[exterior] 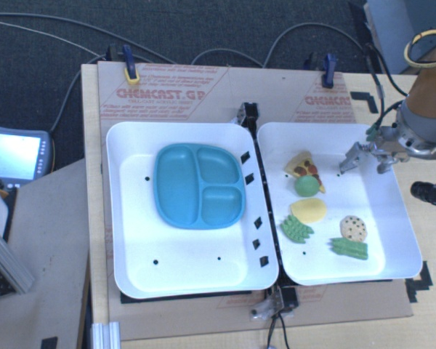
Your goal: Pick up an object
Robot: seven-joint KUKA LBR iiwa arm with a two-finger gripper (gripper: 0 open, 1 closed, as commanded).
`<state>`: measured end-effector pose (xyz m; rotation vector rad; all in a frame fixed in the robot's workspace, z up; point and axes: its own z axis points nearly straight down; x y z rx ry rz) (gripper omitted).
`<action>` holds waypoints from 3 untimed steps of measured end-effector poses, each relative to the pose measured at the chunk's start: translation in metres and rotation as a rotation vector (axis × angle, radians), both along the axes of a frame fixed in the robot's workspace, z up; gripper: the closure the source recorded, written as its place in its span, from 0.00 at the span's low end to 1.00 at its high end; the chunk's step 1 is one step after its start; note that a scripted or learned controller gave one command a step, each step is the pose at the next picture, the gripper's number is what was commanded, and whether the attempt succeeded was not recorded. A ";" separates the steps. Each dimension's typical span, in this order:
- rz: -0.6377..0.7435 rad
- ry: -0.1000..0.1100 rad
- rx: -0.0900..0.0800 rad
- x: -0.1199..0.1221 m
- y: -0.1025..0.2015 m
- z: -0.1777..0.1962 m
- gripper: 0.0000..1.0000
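Observation:
The right bin (392, 217) holds several toy foods: a pizza slice (301, 166), a green ball (307, 186), a yellow piece (309, 210), a green leafy piece (296, 230), a cookie (353, 228) and a green bean pod (349, 249). My gripper (363, 164) hangs over the bin's upper right part, to the right of the pizza slice. Its fingers (347, 161) are spread open with nothing between them.
A blue divided plate (200, 186) lies in the left bin (131, 217). A black divider with clips (256, 195) runs between the two bins. Blue clamps (131, 67) hold the board at the back, and cables trail behind it.

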<state>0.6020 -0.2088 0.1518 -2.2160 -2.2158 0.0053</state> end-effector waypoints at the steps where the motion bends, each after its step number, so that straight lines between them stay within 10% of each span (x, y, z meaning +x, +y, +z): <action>1: 0.002 -0.003 -0.001 0.003 0.003 -0.043 0.00; 2: 0.002 -0.009 -0.002 0.005 0.003 -0.029 1.00; 3: 0.001 -0.015 -0.006 0.014 -0.004 0.030 1.00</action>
